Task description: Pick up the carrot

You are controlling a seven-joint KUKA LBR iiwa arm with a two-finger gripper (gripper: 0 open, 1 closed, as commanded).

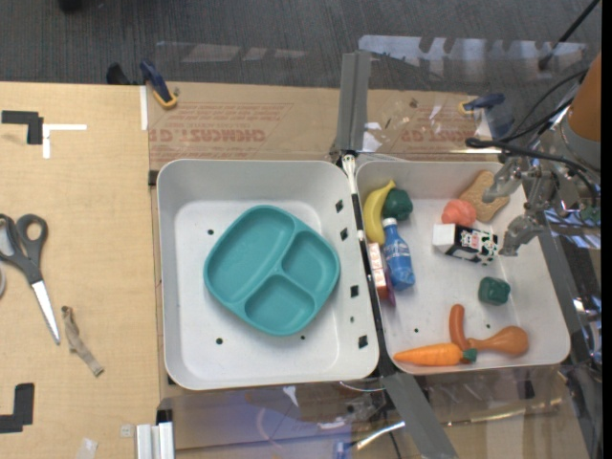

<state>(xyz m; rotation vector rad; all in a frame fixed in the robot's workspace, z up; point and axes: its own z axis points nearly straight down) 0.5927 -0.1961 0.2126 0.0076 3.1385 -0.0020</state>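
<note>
Camera view has the metal two-finger pincer [516, 208] at the right bin's upper right, over a tan bread-like slab [481, 187] and a small black-and-white cow-patterned toy [475, 243]. Whether it is spread or closed, I cannot tell; nothing shows gripped in it. The one orange carrot with a green stub [433, 355] lies flat along the near wall of the right white bin [555, 285], well apart from the pincer. Beside it rest one thin orange-red sausage [457, 325] and one orange pear-shaped squash [502, 342]. Also counted there: one yellow banana [376, 206], one blue plastic bottle [397, 256], two dark green lumps [493, 290]. One teal three-compartment plate [273, 271] sits in the left white bin [177, 285]. One pair of scissors [31, 271] lies on the tan surface [76, 218]. The grey arm [574, 175] reaches in from the right edge.
</note>
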